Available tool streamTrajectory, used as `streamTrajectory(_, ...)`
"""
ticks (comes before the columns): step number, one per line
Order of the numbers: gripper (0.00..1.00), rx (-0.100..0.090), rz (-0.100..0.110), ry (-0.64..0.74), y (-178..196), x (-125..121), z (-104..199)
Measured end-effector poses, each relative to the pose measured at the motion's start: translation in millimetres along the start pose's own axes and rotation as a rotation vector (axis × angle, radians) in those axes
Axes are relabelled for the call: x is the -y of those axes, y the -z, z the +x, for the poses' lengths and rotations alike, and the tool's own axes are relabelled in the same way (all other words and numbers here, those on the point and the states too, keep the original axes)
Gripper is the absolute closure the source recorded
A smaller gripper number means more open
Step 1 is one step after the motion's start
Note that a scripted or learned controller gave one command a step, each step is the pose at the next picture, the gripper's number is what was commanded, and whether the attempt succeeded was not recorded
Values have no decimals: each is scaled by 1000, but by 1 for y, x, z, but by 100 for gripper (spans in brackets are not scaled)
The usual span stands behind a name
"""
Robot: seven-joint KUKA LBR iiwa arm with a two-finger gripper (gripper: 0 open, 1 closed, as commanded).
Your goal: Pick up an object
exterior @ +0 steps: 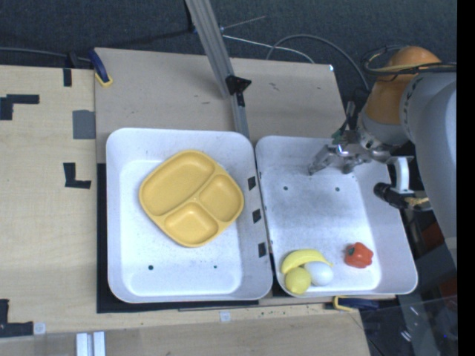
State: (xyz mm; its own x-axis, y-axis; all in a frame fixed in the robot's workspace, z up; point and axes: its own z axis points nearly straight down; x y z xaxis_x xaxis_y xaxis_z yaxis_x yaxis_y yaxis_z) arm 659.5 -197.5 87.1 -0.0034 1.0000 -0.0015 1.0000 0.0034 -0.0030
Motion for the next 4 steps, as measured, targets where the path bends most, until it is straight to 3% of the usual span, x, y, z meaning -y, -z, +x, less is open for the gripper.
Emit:
streamTrajectory(1,100,1,-2,2,12,-1,1)
streamTrajectory(3,100,1,-9,-2,126,7,-9)
streamTrajectory(4,100,-1,-6,-2,154,7,-8)
